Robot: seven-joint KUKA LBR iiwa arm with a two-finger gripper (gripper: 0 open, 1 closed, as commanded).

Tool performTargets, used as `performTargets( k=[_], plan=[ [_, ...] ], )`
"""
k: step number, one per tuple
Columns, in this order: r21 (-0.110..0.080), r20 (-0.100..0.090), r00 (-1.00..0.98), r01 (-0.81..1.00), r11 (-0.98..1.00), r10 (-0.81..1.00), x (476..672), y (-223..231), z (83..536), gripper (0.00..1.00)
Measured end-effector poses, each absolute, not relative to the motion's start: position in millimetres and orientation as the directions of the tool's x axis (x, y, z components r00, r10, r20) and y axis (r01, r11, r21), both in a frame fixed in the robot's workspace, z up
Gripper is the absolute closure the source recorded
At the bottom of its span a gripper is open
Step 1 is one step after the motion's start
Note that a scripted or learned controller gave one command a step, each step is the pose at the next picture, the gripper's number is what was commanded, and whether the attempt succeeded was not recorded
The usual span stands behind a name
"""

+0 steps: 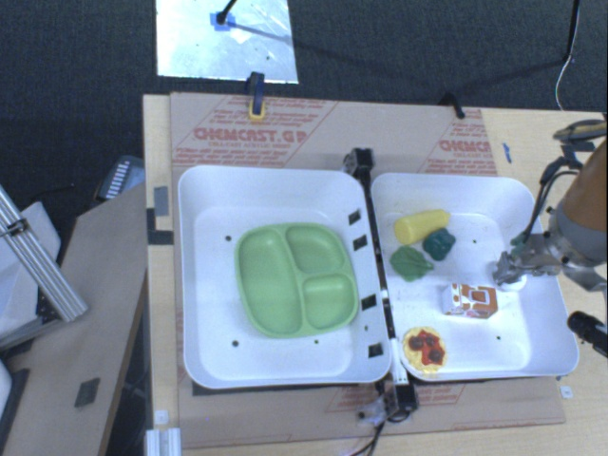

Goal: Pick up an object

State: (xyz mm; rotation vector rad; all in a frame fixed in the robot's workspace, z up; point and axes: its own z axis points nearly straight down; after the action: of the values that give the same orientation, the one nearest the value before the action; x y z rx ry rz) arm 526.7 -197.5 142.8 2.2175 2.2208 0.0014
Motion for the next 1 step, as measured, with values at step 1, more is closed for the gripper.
performTargets(
  k=[1],
  plan=[
    [0.005,-0.003,-0.003,1.0,0.003,1.0,529.6,-205.4,189.0,1.0]
  ],
)
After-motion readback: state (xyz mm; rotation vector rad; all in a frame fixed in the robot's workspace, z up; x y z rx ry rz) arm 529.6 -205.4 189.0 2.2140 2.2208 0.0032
